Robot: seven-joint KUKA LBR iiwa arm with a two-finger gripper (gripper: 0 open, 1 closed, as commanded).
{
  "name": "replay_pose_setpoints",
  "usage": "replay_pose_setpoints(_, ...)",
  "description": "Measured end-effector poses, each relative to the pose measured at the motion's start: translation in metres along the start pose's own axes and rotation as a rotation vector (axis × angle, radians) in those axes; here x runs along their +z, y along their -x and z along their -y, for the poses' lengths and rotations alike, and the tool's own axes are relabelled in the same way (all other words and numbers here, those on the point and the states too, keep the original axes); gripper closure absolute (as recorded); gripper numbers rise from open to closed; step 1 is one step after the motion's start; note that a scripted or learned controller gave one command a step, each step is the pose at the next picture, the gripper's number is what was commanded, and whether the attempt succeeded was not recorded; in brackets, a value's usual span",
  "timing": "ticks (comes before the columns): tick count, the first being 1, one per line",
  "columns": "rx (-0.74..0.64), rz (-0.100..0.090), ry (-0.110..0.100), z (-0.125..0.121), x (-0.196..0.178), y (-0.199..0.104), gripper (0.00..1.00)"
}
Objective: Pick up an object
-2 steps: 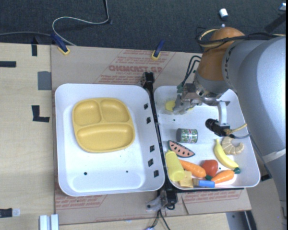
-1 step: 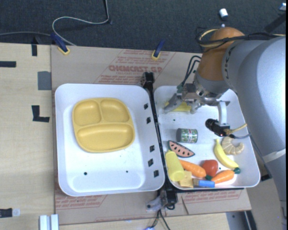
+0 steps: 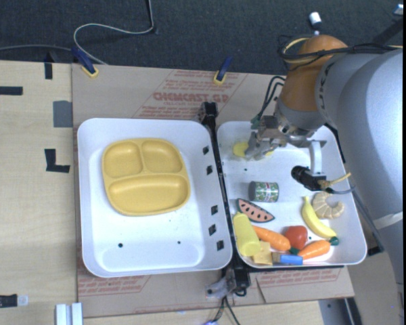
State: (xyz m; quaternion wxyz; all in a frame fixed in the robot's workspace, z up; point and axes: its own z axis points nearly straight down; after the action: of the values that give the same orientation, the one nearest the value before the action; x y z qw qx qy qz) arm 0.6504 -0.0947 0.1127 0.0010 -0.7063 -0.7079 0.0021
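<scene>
The hand is set low over a small yellow thing; its grip cannot be told. The thing could be nudged away.

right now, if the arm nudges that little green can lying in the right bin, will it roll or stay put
The green can lies on its side on the bare white floor of the right bin, so a sideways nudge would probably roll it. It looks small and rigid, likely light. Its curved wall may slip between the fingers unless gripped across the middle. The watermelon slice just below could stop a roll that way.
</scene>
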Motion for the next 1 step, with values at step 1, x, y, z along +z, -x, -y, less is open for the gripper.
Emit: replay_pose_setpoints(1, 0.0, 0.0, 0.0, 0.0, 0.0001, 0.0, 0.0)
